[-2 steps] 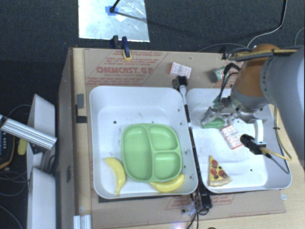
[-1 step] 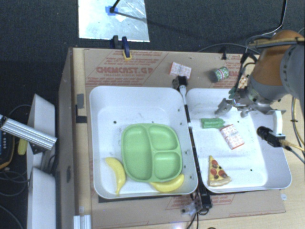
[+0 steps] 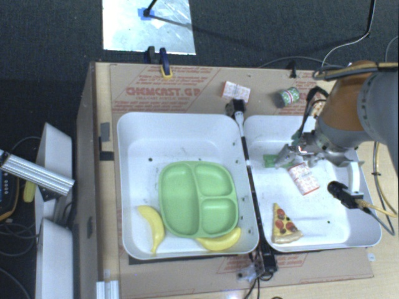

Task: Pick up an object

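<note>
Right bin (image 3: 368, 232): hand (image 3: 299, 153) just above packet (image 3: 303, 179)

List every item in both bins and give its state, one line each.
green divided plate: flat in left bin, right way up.
banana: lying at plate's lower left edge.
second banana: lying along plate's bottom edge.
pizza slice: flat in right bin, near front wall.
red-and-white packet: lying tilted in right bin, just below the hand.
hand: low in right bin; grip unclear.

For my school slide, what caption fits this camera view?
Robot arm's gripper reaching into the right bin near a small packet and pizza slice.
</note>
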